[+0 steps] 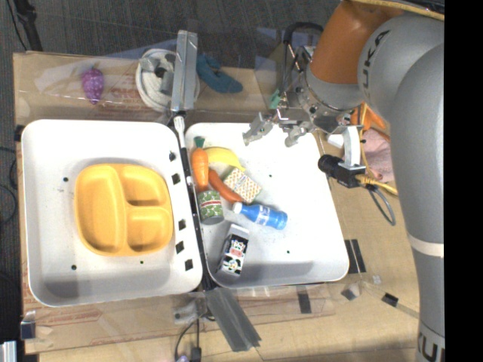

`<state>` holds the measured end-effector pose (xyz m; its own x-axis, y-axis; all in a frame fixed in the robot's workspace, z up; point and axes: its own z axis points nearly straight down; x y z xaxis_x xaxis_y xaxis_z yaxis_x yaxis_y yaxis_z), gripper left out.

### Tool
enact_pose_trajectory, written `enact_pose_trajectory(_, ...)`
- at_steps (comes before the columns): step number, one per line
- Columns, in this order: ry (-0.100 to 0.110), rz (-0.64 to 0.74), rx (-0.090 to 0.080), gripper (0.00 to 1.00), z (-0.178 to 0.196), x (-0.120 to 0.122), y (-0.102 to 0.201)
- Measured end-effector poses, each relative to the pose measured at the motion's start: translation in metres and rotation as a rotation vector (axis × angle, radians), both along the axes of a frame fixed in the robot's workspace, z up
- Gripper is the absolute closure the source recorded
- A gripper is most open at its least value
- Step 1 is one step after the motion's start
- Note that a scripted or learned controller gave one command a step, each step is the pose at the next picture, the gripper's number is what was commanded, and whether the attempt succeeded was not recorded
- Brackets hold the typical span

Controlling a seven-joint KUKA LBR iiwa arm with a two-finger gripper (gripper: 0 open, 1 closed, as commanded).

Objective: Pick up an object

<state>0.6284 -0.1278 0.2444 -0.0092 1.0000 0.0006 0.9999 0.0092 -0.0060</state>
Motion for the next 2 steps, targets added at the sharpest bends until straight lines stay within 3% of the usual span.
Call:
enact_pose_trajectory(1,0.000,0.129,0.000,0.00,-0.131,-0.026,0.010)
enact_pose_trajectory(2,-0.005,0.087,0.000,0.00,-0.151,-0.041,-0.027)
